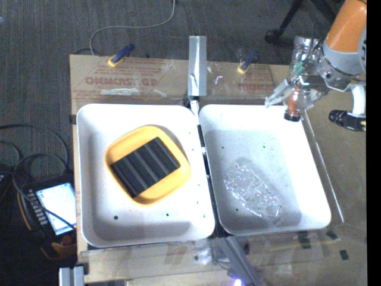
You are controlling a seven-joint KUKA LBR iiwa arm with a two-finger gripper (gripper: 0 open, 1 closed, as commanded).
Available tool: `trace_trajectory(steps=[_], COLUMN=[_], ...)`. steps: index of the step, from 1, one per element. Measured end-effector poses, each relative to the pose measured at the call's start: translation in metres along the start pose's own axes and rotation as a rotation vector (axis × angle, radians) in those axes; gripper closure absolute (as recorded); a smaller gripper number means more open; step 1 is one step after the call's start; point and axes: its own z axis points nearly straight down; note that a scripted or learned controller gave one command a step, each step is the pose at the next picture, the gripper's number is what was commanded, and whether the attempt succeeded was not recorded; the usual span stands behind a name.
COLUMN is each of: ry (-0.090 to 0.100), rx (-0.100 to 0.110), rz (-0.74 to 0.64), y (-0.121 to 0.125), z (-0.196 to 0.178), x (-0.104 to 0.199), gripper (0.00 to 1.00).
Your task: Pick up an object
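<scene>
Overhead, the gripper (292,103) hangs above the right bin's (318,177) far right corner, whether clenched or released I cannot tell, while a clear crinkled plastic object (252,189) lies inside that bin and a yellow-and-black tray (147,163) sits in the left bin (95,213)

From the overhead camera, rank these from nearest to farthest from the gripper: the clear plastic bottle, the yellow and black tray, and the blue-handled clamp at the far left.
Measured from the gripper, at the right bin's far right corner:
1. Clear plastic bottle, lying in the right bin, toward its near side.
2. Yellow and black tray, in the left bin.
3. Blue-handled clamp, on the cardboard behind the left bin.
</scene>
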Motion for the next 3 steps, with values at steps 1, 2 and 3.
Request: trace_trajectory(steps=[1,2,3], ry=[-0.001,-0.002,-0.001], rx=[0.001,-0.001,0.0], rz=[-0.083,-0.267,-0.067], y=[-0.052,-0.071,-0.017], z=[0.062,0.031,0.142], x=[0.056,0.08,0.005], gripper=[0.0,0.0,0.0])
